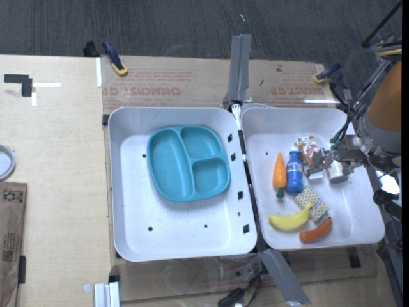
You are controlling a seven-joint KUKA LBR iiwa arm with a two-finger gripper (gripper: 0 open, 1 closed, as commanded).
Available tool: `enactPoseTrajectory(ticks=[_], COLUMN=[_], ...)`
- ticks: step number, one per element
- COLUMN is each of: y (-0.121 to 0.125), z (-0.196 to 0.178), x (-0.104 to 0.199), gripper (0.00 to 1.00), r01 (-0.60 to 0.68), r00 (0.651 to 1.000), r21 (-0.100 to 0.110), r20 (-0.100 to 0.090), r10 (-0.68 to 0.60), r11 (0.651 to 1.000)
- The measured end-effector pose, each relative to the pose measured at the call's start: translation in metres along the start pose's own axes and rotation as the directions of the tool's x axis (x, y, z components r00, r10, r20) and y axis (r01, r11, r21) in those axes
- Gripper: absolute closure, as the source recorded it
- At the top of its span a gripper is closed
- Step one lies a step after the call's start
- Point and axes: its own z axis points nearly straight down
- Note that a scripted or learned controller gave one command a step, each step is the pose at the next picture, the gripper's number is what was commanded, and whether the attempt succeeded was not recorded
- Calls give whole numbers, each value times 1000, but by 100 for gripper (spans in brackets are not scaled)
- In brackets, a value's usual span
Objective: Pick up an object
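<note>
In the right-hand bin (358, 226) a small cluster of toy food is gathered near the middle: an orange carrot (279, 171) lying beside an upright blue bottle (294, 172), a yellow banana (291, 220) below them, a red sausage (316, 231) touching the banana's right end, a checkered packet (311, 203) between the bottle and the sausage, and a small printed packet (307, 148) above. The gripper (323, 165) is seen low over the bin, just right of the bottle and the printed packet; whether it is spread or closed, and whether anything is held, cannot be told from this slanted view. The pieces are judged to be light, hollow plastic, stiff and rather slick, so that a rounded one could be squeezed out sideways. The bottle is probably best taken across its narrow body, the banana or carrot across the thickest middle. A teal divided plate (189, 163) is set alone in the left bin (128, 235).
</note>
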Motion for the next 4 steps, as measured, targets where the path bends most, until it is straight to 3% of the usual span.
enactPoseTrajectory(ticks=[1,2,3,4], y=[58,60,93,92], z=[103,89,-41,-40], x=[-1,-4,81,81], gripper=[0,100,100,0], r01=[-88,-92,-99,-99], r00=[996,996,995,995], r21=[-7,-14,-2,-2], r20=[2,5,1,2], r10=[88,92,99,99], r11=[996,996,995,995])
